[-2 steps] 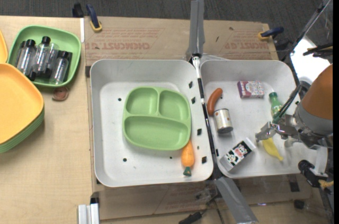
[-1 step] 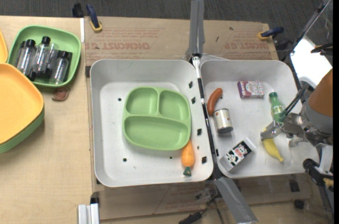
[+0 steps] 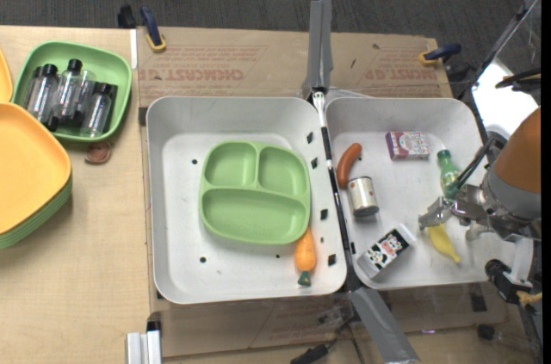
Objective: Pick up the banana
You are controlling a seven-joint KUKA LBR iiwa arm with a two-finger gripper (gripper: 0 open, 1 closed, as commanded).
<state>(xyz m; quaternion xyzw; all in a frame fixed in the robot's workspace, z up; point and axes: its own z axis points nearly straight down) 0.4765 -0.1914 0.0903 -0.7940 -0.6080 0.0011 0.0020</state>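
Resting against the banana (image 3: 444,243) in the right bin (image 3: 405,108), the hand (image 3: 437,214).

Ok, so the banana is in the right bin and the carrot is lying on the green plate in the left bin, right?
Not quite. The banana is in the right bin, but the carrot lies on the left bin's floor, just off the green plate's lower right corner, not on it. The camera view shows this.
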